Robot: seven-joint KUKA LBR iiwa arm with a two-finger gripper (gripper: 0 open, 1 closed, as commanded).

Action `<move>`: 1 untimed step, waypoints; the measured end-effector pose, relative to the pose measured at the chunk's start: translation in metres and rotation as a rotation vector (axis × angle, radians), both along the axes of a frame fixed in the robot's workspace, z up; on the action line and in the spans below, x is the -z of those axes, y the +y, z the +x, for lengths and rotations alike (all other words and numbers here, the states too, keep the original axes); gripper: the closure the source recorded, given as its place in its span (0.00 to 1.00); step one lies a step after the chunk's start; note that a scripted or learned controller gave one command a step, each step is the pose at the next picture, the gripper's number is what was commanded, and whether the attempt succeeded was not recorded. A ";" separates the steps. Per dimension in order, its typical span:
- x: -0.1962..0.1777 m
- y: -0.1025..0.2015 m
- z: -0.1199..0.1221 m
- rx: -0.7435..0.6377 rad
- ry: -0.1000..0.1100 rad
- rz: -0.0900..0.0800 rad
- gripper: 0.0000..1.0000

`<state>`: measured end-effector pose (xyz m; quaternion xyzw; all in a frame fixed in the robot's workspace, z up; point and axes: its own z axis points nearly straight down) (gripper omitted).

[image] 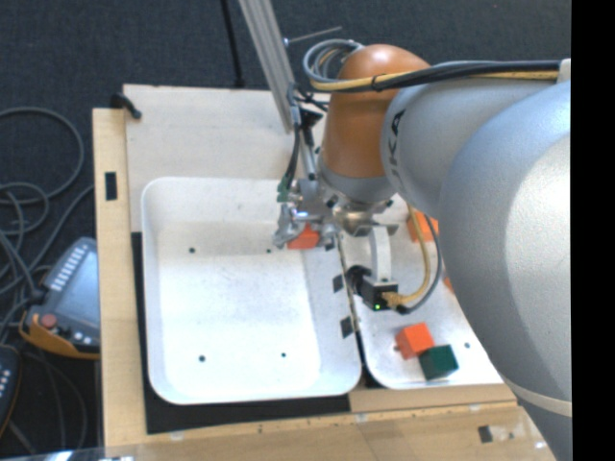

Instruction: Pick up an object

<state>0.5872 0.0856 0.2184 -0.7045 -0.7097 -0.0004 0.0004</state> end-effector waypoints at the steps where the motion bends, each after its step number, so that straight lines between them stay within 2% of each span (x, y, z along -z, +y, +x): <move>1: 0.035 0.012 0.058 0.003 -0.001 -0.003 1.00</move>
